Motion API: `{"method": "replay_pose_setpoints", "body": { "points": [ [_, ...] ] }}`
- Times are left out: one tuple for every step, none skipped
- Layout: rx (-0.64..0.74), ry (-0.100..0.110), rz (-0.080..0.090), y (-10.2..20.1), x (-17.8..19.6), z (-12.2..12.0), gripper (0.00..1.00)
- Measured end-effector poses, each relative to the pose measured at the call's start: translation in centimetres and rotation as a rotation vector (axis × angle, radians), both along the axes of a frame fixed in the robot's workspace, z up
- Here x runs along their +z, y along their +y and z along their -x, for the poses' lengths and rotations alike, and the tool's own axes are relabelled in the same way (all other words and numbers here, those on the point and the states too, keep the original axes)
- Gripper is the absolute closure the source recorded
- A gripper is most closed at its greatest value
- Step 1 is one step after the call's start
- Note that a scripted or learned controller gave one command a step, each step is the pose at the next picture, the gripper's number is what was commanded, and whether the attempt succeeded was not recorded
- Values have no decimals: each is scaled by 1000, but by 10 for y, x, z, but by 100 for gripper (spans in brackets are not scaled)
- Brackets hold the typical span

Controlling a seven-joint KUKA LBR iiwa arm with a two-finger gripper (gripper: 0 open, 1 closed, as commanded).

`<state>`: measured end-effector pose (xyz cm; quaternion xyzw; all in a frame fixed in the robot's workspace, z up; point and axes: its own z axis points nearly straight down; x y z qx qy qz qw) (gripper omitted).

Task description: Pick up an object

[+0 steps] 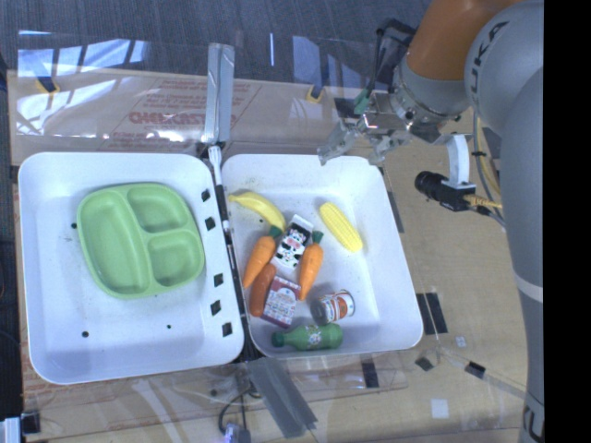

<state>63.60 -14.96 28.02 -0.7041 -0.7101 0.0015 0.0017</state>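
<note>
— Nearest the camera lay what?

— Green bottle (307, 338) on its side, at the near edge of the right bin (392, 275).

— And from the left?

— Left bin (46, 275) held a green divided plate (140, 239). In the right bin, a banana (259, 209) sat at the far left, two carrots (259, 260) (310, 264) flanked a small cow-print carton (295, 243), and a red packet (282, 303) lay below them. A small can (333, 306) rested just beside the bottle, and an ear of corn (340, 226) lay apart toward the right.

— Where was the gripper?

— The gripper (355, 146) hung over the far rim of the right bin, well apart from every object. Its fingers were spread, with nothing between them.
</note>
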Motion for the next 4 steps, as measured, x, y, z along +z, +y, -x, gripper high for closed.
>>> {"method": "replay_pose_setpoints", "body": {
  "points": [
    [-6,1,0,-31,-140,47,0],
    [-28,-1,0,-60,-189,36,0],
    [-24,-1,0,-59,-178,35,100],
    [0,-3,0,-6,-60,30,100]
  ]
}}
